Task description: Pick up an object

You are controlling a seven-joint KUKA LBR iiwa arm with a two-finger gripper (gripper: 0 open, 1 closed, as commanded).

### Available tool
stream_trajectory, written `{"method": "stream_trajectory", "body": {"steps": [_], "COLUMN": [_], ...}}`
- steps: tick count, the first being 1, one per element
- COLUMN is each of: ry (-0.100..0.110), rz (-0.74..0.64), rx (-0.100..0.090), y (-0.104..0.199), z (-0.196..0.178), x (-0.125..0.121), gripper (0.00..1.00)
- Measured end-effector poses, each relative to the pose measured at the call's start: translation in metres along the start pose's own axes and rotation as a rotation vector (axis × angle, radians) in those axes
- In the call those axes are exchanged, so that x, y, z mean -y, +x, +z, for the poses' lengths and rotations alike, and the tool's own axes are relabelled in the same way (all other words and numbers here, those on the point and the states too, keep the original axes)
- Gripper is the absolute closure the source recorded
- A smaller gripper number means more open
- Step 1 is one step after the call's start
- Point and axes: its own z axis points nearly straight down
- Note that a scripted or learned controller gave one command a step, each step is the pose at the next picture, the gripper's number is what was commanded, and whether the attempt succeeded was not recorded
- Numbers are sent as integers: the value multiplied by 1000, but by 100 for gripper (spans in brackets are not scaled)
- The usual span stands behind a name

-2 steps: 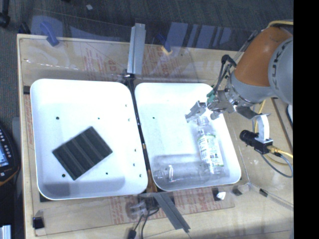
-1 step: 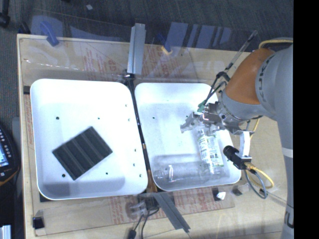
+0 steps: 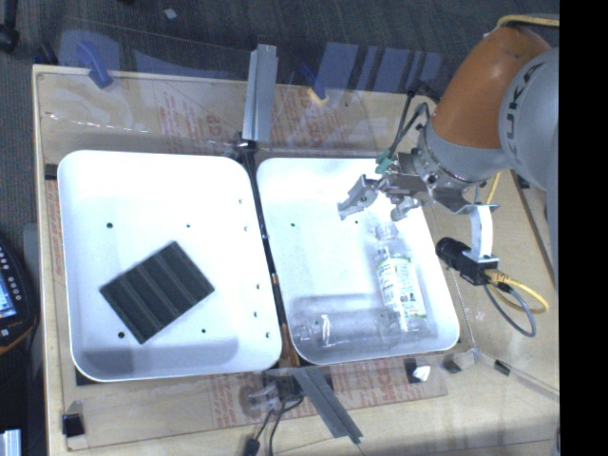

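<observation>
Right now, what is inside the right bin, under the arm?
The right bin holds a clear bottle with a label, lying near its right wall, and a clear cup or jar on its side along the front. The gripper hangs above the back half, covering some floor.

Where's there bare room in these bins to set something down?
Left bin: bare floor above and right of the black ribbed pad. Right bin: bare on its left side, beside the divider. Crowded lower right, where two clear bottles lie under the gripper.
</observation>
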Motion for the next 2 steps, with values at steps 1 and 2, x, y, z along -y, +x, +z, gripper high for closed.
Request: {"method": "stream_trajectory", "body": {"steps": [1,2], "ry": [5,5], "rz": [-229,-230], "rx": [-1,-1], "y": [-33,-50], "z": [32,105], "x": [6,-11], "gripper": [0,0]}}
